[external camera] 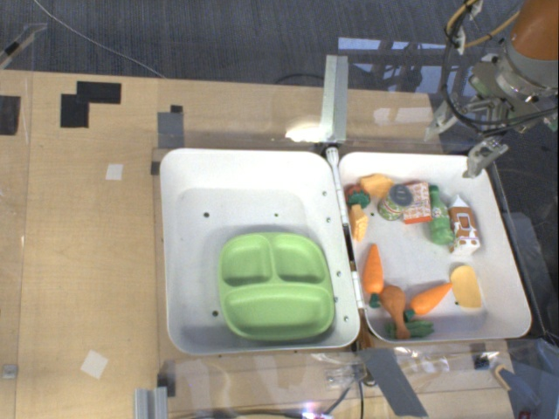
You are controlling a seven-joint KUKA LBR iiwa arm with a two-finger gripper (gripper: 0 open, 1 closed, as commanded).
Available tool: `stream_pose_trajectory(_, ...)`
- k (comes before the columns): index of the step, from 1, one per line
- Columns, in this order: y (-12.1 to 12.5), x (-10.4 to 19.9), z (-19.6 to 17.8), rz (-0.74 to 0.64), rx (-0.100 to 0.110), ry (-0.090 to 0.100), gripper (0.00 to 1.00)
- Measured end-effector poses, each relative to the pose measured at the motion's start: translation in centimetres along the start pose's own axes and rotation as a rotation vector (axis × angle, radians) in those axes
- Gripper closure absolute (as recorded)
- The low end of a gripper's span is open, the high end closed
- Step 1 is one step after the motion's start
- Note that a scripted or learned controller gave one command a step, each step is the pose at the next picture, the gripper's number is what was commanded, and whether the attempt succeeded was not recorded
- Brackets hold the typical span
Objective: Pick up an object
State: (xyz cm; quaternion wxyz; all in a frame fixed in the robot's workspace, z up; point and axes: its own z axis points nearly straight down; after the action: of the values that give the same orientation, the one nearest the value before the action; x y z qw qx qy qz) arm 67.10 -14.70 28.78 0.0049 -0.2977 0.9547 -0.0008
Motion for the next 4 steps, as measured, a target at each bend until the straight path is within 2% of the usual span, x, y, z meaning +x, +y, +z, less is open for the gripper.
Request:
stream_pose_trajectory(1,-3.1,2.2,16.2,-0.278,0.003,-0.001,0.0)
stream_pose_trajectory(2,-1.6,4.3,18.5,-0.179,0.022,-0.018,0.0)
stream_pose_trajectory(3,2.1,0.7,18.2,-0.256,0.034,-0.01,0.0)
stream_pose_trajectory(4,3.8,0.0,18.3,-0.215,0.034,-0.012,0.0)
